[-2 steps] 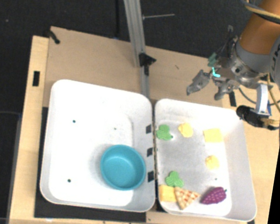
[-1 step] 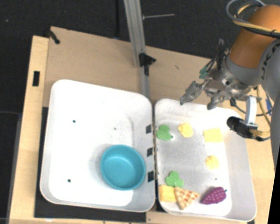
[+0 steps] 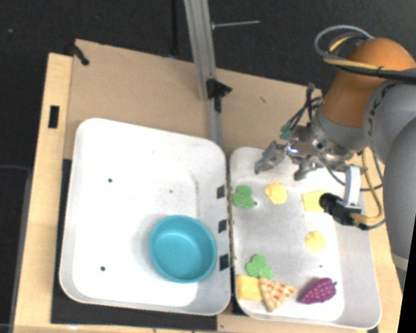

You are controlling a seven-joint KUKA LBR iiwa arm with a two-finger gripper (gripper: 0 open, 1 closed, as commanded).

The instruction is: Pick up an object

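Gripper point(image 3: 288, 161): fingers spread apart, holding nothing
Nearest target: yellow toy point(image 3: 275, 193), just below the fingertips, right bin point(image 3: 374, 304)

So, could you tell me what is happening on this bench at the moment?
The grey arm's gripper hangs open over the far end of the right bin, holding nothing. Toy food lies below it, the nearest a yellow piece. The left bin holds a blue bowl.
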